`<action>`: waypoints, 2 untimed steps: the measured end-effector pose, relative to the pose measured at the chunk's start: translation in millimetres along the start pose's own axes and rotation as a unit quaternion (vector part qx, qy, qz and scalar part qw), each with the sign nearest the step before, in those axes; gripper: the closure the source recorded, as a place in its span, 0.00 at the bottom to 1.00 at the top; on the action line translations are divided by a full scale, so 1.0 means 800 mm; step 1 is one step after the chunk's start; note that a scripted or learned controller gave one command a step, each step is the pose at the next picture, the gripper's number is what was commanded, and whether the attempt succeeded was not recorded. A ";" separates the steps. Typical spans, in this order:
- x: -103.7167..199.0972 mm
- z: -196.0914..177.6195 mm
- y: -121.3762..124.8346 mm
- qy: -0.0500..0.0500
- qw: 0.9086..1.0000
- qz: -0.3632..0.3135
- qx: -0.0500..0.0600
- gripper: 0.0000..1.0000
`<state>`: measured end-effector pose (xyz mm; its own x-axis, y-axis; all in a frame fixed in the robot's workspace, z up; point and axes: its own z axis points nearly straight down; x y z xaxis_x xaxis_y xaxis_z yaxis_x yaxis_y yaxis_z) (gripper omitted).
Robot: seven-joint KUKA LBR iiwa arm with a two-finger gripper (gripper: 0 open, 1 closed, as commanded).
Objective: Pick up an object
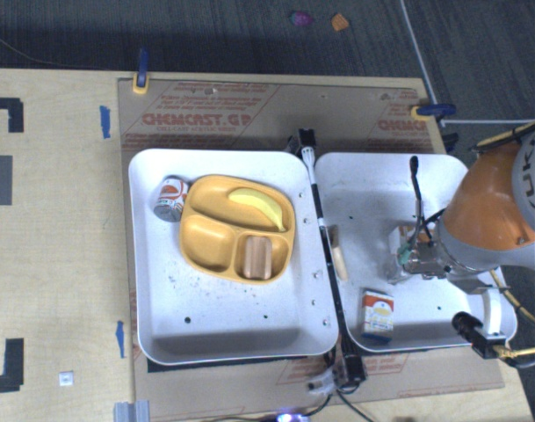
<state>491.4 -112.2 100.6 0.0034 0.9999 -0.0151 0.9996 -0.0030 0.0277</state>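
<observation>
Nothing looks picked up yet: the gripper (414, 255) hangs above the small carton (378, 314), its grip state impossible to tell.

Two shallow white plastic bins are set side by side on a brown cardboard sheet (276, 104), which is laid on the pale wooden bench (47, 262). In the left bin (223, 323), a yellow compartmented plastic tray (216, 236) is placed toward the far side; a yellow banana (256, 205) is held in its far compartment and a tan cylindrical piece (256, 258) in its near right compartment. A small silver and red can (169, 199) is lodged just left of the tray, touching its rim. In the right bin (364, 192), a small white and orange carton (378, 315) is found near the front wall. The grey and orange arm (491, 209) is extended over that bin from the right, its gripper (414, 255) positioned behind the carton.
</observation>
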 end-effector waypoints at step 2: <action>0.016 0.014 -0.010 0.004 1.000 0.000 0.006 0.00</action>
<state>483.3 -99.6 89.1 0.0031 1.0000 -0.0071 0.9999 -0.0029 0.0152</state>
